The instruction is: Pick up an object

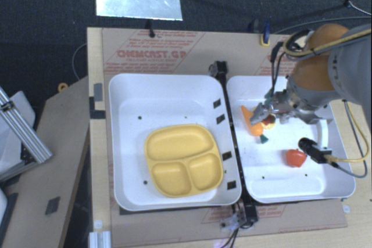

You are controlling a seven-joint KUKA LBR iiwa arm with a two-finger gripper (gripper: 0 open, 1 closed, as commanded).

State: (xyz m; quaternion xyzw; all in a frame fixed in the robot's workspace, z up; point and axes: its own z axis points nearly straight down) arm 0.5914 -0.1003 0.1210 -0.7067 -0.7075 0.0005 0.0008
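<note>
An orange carrot-like toy [251, 122] lies at the left side of the right bin [290, 187], with a small teal piece [264, 138] just below it. A red toy fruit [295, 157] rests further right in the same bin. My gripper [268, 112] is down over the right end of the orange toy, touching or nearly touching it. The grey wrist hides how it meets the toy. The arm, with its orange band [317, 55], reaches in from the right.
A yellow three-compartment plate [183, 158] lies in the left bin [125, 125]. A black divider [228, 125] runs between the bins. A black cable end [314, 151] hangs beside the red fruit. Bare bin floor shows near the front of the right bin.
</note>
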